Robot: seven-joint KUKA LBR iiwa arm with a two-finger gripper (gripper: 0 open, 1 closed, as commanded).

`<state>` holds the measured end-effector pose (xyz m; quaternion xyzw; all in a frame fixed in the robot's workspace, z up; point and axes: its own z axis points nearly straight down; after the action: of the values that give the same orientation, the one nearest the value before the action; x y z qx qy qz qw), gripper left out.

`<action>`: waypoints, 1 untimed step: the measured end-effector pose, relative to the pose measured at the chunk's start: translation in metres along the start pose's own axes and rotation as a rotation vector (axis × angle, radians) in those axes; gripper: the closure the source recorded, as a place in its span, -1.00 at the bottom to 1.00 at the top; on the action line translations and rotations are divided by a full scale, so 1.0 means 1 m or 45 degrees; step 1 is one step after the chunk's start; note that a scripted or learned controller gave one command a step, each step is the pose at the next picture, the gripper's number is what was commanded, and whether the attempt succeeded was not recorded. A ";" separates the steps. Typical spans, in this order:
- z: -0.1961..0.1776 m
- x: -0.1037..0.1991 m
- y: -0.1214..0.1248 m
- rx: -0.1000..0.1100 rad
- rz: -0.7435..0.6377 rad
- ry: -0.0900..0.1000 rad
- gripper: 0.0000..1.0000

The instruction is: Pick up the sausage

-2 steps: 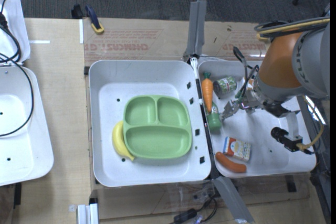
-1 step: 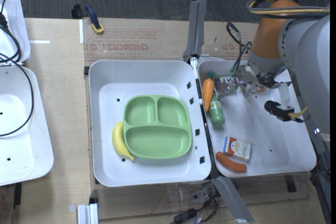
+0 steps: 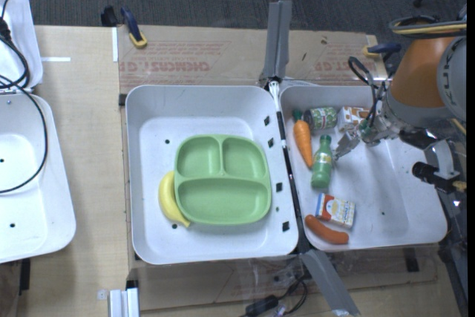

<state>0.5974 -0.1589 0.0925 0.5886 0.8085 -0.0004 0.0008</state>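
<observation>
So the pick hasn't really started, as far as I can tell. The sausage (image 3: 326, 229) is lying flat at the near edge of the right bin (image 3: 393, 226), just beside the little carton (image 3: 335, 210), and nothing is touching it. The gripper (image 3: 349, 143) is up at the far part of that same bin, near the green bottle (image 3: 321, 163) and the carrot (image 3: 303, 142), well apart from the sausage. Fingers look spread a bit with nothing between them, though it's small and fuzzy there. Everything's left: move over, come down, grab, lift.
</observation>
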 end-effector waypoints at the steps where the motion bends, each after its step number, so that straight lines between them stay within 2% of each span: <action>1: -0.001 0.044 0.009 -0.002 -0.141 -0.002 -1.00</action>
<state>0.5928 -0.1143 0.0930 0.5428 0.8399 -0.0002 0.0020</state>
